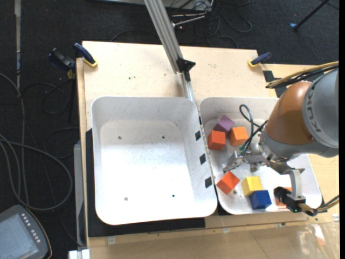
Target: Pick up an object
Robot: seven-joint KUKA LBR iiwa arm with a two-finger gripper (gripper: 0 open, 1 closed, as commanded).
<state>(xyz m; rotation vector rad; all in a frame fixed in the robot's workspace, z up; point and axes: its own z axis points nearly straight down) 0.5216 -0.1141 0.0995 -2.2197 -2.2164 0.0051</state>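
Gripper above tilted orange cube

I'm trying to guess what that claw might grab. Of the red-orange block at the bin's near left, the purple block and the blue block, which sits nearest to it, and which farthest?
From the gripper, in the camera view:
1. Red-orange block, just below-left of it in the right bin.
2. Blue block, further down, beside the yellow block.
3. Purple block, up at the bin's far end.

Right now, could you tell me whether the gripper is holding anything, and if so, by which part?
It cannot be told. The gripper sits low in the right bin among the blocks, above the red-orange block, but no block visibly sits in its grasp.
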